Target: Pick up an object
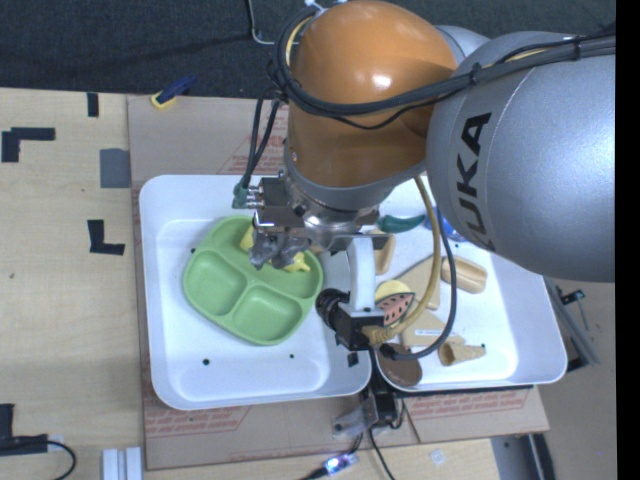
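The pincer sits low over the green, sectioned plastic plate – its opening cannot be told; a grab at the thin rim may slip.

The gripper hangs at frame centre over the back rim of a green divided plate in the left bin; small wooden and food-shaped toys lie scattered in the right bin.
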Robot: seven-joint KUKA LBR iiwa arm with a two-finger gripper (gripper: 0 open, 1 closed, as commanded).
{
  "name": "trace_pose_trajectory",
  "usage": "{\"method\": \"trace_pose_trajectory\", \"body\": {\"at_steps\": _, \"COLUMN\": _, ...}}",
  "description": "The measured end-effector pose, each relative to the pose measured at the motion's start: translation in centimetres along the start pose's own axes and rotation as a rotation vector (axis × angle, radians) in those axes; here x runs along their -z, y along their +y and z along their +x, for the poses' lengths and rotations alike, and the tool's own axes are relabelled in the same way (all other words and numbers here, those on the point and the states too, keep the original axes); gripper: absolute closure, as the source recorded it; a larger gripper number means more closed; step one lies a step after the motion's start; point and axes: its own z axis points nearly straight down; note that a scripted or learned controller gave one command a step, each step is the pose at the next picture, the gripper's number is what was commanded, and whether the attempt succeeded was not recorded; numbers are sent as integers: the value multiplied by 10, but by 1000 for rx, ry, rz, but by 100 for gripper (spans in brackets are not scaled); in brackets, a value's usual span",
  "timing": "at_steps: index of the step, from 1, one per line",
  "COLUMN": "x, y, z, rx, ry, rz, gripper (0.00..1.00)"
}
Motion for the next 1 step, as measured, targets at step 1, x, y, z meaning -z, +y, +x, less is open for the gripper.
{"method": "trace_pose_trajectory", "body": {"at_steps": 1, "x": 97, "y": 1, "z": -68, "rx": -3, "ry": 8, "rz": -21, "gripper": 100}}
